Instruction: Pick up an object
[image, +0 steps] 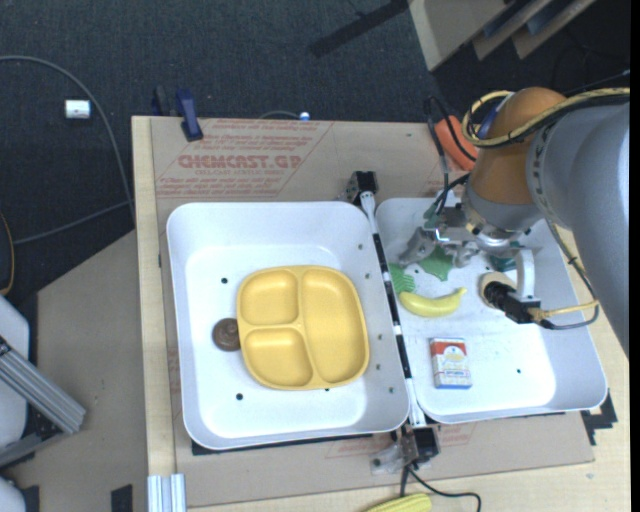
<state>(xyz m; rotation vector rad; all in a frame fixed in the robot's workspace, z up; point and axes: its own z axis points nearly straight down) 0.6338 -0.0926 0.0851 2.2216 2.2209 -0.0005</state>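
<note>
Since gripper (440, 245) hangs low over right bin (520, 385), you've got banana (432, 301) just below-left of it, long axis running left-right. Green thing (422, 272) right under tool. Box (451, 362) further toward near rim. Finger state: can't tell, wrist blocks it.

A yellow sectioned plate (302, 327) fills the middle of the left bin (190, 240), with a brown round object (226, 334) touching its left edge. In the right bin (560, 385), the pincer (437, 246) sits at the upper left, over a green object (420, 270); a banana (432, 301) lies just below, a small red-and-white box (451, 362) lower still.
</note>
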